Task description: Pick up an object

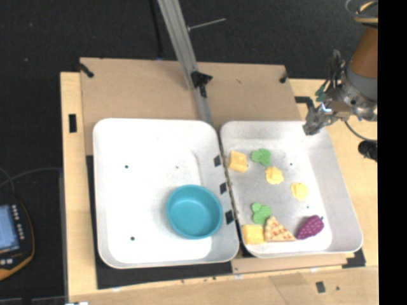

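Observation:
My gripper (313, 125) hangs over the far right corner of the right bin (337, 170), under the orange-banded wrist at the view's right edge. Nothing shows between its fingers. Toy foods lie in that bin: a yellow cheese block (238, 162), a green piece (261, 156), two small yellow pieces (274, 175) (299, 190), another green piece (259, 213), a yellow block (252, 234), a pizza slice (277, 229) and purple grapes (310, 227). All of them lie well in front and to the left of the gripper.
The left bin (127, 151) holds a blue bowl (193, 211) near its front right corner. A grey metal pole (181, 43) slants up from between the bins' far edges. A handheld controller (13, 234) lies at the far left.

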Motion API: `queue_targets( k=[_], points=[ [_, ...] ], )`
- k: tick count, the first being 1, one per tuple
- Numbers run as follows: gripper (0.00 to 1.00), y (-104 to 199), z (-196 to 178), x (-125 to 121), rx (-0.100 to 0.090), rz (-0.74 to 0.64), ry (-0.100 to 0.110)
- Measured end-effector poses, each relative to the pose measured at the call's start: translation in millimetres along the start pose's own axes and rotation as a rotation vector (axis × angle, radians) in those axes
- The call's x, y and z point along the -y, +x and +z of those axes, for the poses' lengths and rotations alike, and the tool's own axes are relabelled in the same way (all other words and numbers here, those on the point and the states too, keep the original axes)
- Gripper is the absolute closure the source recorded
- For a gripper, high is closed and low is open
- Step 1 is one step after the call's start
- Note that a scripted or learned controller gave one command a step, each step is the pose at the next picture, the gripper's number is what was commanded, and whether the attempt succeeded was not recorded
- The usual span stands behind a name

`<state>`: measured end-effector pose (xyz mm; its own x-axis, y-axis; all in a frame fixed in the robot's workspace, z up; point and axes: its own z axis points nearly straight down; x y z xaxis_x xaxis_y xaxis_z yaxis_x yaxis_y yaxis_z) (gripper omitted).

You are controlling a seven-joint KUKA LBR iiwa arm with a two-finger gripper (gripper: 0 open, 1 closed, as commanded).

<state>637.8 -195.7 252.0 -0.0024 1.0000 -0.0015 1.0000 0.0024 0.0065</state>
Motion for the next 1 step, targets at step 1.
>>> queue_targets(
  k=[1],
  points=[
    [1.00, -1.6, -42.9, -1.4, 0.001, 0.000, 0.000]
  ],
)
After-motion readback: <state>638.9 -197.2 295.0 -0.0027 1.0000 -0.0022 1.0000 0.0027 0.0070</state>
